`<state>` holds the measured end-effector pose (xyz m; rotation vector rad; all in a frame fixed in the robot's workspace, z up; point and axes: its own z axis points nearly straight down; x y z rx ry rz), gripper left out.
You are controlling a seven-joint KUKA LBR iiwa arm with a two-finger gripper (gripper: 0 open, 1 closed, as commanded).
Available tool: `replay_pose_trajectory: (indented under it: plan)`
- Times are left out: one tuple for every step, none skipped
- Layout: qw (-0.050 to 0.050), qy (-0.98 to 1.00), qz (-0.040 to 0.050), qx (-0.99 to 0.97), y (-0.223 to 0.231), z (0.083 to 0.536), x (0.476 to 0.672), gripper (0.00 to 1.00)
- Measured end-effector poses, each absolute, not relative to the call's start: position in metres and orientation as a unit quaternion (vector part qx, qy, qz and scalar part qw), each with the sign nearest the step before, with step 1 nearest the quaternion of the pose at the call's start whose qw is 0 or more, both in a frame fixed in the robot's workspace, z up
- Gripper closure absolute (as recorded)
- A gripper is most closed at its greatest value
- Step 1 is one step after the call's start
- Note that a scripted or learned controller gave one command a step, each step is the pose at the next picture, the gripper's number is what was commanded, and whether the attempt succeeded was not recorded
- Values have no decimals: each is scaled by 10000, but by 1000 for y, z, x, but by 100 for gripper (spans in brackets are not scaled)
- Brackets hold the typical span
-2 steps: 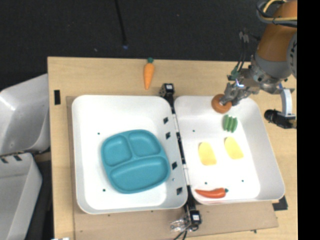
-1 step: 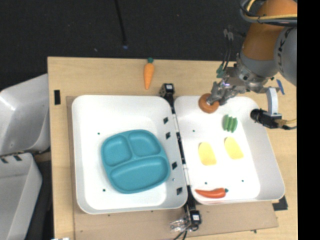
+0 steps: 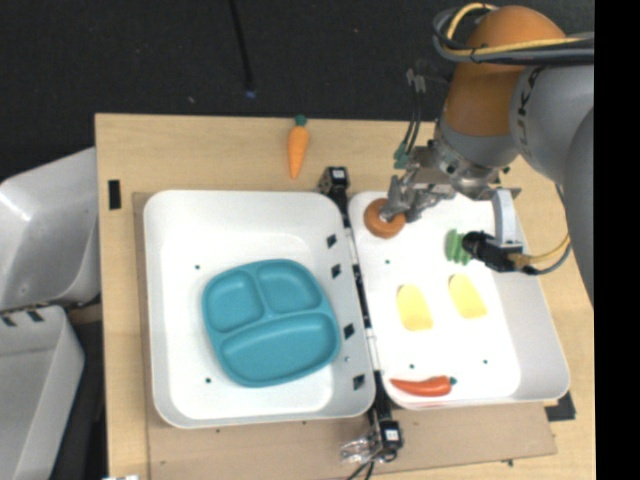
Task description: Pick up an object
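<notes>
Poised with gripper (image 3: 400, 204) directly over the round brown object (image 3: 382, 219) in the right bin's (image 3: 530, 368) far-left corner, finger spread impossible to tell, only a straight descent left

One fixed camera looks down at a slant over both white bins (image 3: 160, 298) on the bench (image 3: 120, 138).

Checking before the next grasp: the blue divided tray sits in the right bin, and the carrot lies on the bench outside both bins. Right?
Not quite. The camera view shows the blue divided tray in the left bin, not the right one. The carrot does lie on the bench outside both bins.
</notes>
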<state>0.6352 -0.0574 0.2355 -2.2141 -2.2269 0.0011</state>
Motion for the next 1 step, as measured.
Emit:
replay_pose_trajectory:
  plan:
    - [3,-7095,-5,-7047,-1,236,637,100]
